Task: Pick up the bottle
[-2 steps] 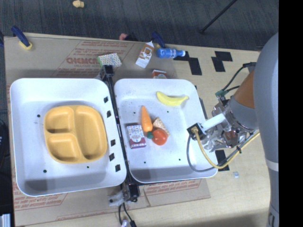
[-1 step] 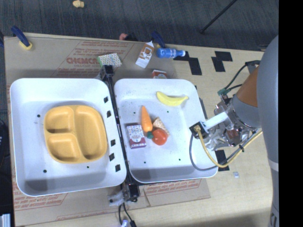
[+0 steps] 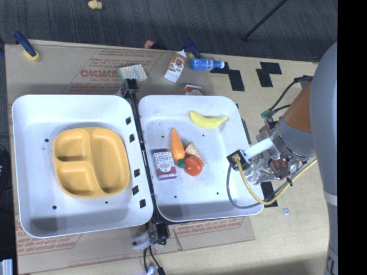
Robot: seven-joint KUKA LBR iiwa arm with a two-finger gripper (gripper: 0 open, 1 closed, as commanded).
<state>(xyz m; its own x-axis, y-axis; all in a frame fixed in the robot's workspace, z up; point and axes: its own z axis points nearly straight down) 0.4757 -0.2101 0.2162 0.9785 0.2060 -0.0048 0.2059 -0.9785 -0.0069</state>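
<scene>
A small blue plastic bottle (image 3: 203,64) lies on its side on the surface, beyond the right white bin (image 3: 221,153). The pincer (image 3: 262,168) is by that bin's right rim; clenched or released, I cannot tell. It should close across the bottle's width.

Soft, even light falls from above. The white bins (image 3: 34,113) are bright, nearly washed out, with grey shadows along their lower walls. The floor (image 3: 114,10) is dim. Detail is coarse: the bottle (image 3: 205,65) looks smeared and the arm (image 3: 328,96) is out of focus.
</scene>
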